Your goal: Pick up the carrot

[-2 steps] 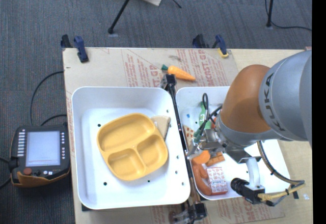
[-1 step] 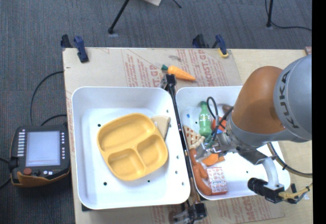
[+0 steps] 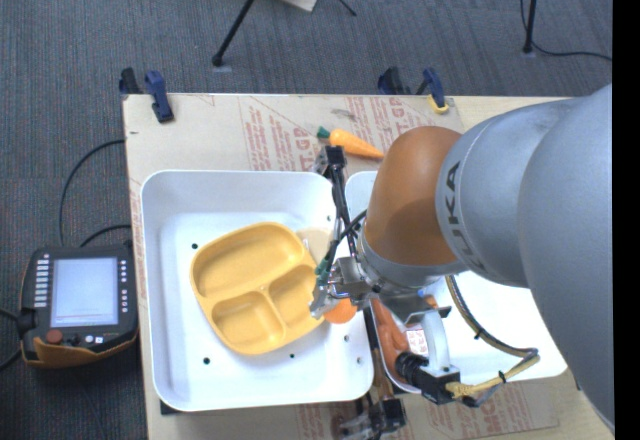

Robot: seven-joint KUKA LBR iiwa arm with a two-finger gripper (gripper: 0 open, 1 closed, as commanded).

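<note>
looming largest, closest to the lens, the grey arm [image 3: 540,198] reaches in from the right and bends down at its orange band [image 3: 415,198], setting the gripper [image 3: 335,303] low by the yellow tray [image 3: 255,283]. its fingers look pinched on the carrot [image 3: 342,310], an orange piece at the left bin's [image 3: 160,228] right edge. best to lift straight up, slowly.

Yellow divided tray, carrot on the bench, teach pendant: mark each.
yellow divided tray [image 3: 255,288], camera view, centre divider.
carrot [image 3: 352,141], camera view, orange body.
teach pendant [image 3: 80,293], camera view, screen.
</note>
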